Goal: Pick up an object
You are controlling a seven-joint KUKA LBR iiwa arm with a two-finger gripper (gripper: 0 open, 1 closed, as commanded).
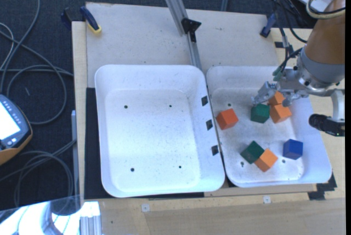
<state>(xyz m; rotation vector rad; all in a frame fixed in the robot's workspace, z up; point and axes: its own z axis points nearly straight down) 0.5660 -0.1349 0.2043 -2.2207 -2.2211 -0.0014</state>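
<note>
Gripper: hanging low over the right bin.
Orange block: sitting just beside the fingers.
Green block: lying just below the fingers.
Blue block: resting well apart from them.

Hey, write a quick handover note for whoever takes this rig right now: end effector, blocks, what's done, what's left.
End effector: low in the right white bin, over an orange cube and a green cube; its grip state is unreadable.
Other blocks in that bin: an orange cube at left, a dark green block touching a small orange block, a blue cube.
Done: nothing visibly lifted.
Left: grasp one block and raise it.
</note>
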